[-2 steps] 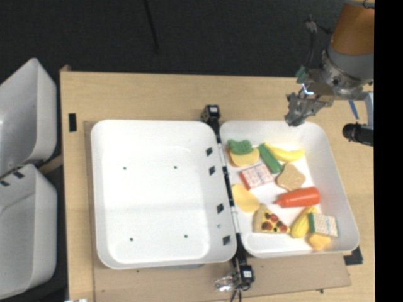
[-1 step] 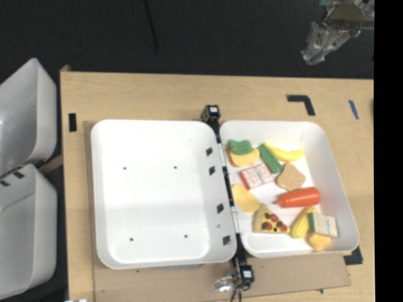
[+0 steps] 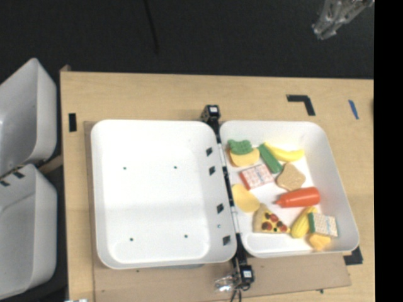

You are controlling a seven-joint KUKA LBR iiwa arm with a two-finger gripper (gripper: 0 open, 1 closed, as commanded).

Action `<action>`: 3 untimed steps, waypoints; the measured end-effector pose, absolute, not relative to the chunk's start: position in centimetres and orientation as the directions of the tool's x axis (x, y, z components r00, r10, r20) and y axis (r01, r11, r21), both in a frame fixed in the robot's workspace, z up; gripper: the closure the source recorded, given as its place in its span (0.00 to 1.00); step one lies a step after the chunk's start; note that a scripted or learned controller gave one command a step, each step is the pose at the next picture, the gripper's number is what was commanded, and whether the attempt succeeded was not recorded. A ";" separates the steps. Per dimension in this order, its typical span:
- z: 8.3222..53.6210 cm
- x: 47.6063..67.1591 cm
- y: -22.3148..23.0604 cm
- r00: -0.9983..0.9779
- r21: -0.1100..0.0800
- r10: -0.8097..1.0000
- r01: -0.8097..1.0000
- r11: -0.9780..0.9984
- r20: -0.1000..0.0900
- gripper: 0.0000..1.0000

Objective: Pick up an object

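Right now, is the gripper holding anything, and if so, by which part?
Nothing is held. The gripper hangs high at the upper right, away from the bench, with nothing between its jaws. The toy food lies in the right bin.

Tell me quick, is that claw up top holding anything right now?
Gripper: raised above the bench, away from the bins; nothing seen in it; open or shut cannot be told.

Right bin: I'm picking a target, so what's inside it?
The right bin holds toy food: a banana, carrot, pizza slice, bread slice and more. They overlap, so anything beneath is hidden.
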State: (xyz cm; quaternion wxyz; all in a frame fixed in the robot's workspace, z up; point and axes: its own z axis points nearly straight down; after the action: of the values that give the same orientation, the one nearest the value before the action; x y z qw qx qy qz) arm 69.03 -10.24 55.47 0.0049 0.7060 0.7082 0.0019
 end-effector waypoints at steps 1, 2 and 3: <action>55.0 64.2 -11.4 0.001 -0.001 1.000 1.000 -0.001 0.000 1.00; 54.8 68.9 -23.7 0.009 0.003 1.000 1.000 -0.009 -0.006 1.00; 55.0 65.5 -22.9 0.001 0.000 1.000 1.000 -0.001 -0.001 1.00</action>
State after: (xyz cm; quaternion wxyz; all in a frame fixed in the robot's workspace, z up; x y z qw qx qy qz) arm 65.54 -22.92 55.02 0.0003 0.7076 0.7066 -0.0002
